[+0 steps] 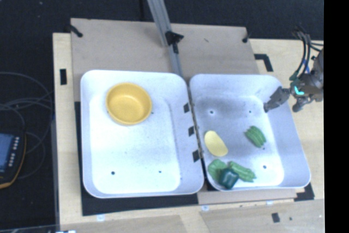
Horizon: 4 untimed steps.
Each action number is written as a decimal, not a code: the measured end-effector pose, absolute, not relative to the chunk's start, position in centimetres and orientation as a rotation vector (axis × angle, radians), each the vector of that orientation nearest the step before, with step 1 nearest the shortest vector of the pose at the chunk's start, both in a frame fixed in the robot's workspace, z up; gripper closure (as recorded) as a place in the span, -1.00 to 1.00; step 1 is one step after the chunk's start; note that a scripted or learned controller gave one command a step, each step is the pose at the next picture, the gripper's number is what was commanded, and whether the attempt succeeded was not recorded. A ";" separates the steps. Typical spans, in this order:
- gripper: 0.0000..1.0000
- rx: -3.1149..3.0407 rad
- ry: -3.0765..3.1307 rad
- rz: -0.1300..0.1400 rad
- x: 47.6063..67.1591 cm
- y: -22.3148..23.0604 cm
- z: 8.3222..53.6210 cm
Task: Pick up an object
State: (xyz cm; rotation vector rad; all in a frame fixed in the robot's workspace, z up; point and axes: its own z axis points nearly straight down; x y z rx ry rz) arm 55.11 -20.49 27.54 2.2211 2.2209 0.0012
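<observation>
The end effector [289,100] hovers open and empty at the right bin's [283,133] far-right rim, apparently approaching; next it likely must move inward and descend over the nearby green piece [255,136].

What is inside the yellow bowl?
Nothing shows inside the yellow bowl; its bottom looks bare. The left bin floor underneath it is covered.
</observation>
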 end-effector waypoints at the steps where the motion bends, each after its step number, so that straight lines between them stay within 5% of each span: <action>1: -1.00 2.221 2.221 0.001 55.1 -20.5 27.5; 4: -1.00 2.225 2.223 -0.005 54.0 -20.4 11.0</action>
